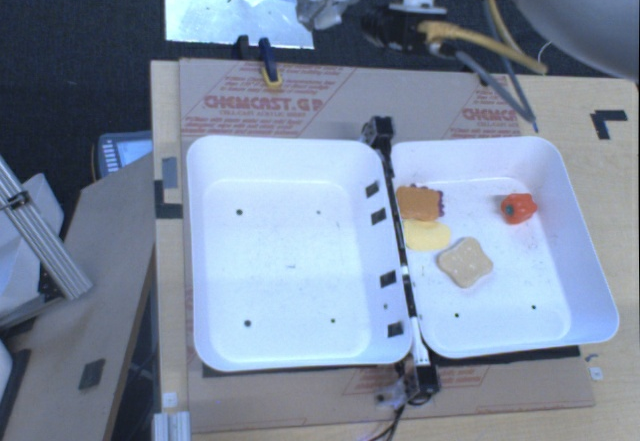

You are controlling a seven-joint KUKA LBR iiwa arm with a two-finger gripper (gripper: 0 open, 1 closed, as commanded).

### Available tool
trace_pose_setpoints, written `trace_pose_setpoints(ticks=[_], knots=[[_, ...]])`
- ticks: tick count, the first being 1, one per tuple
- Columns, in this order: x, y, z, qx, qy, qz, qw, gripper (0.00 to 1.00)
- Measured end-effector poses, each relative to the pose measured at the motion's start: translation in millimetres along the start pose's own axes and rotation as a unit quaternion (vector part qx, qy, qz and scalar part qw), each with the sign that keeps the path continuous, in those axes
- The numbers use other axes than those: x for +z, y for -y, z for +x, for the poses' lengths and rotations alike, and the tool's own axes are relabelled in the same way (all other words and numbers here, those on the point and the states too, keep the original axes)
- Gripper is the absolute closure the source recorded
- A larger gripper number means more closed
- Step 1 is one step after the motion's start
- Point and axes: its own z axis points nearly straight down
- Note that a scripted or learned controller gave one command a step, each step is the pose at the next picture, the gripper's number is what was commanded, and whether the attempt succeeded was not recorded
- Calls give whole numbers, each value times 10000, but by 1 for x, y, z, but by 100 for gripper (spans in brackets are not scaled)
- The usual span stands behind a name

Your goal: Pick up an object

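Note:
The right bin [575,279] holds several small items. A brown-orange piece with a purple edge [420,202] lies by the bin's left wall. A flat yellow piece [428,236] sits just below it, and a tan toast-shaped piece [465,262] lies toward the middle. A red-orange pepper-like item [518,208] sits apart at the right. My gripper [323,17] hangs high at the top of the view, beyond the bench's far edge. It is well away from both bins, and I see nothing in it.
The left bin [210,329] adjoins the right one, with black clips [388,279] along the shared wall. A yellow clamp [270,77] grips the far board edge. Yellow and grey cables [480,44] trail from the arm. An aluminium rail [40,239] stands at the left.

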Motion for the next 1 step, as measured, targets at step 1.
trace_pose_setpoints(ticks=[1], knots=[[6, 1, 0, 0, 15, 55, 10000, 0]])
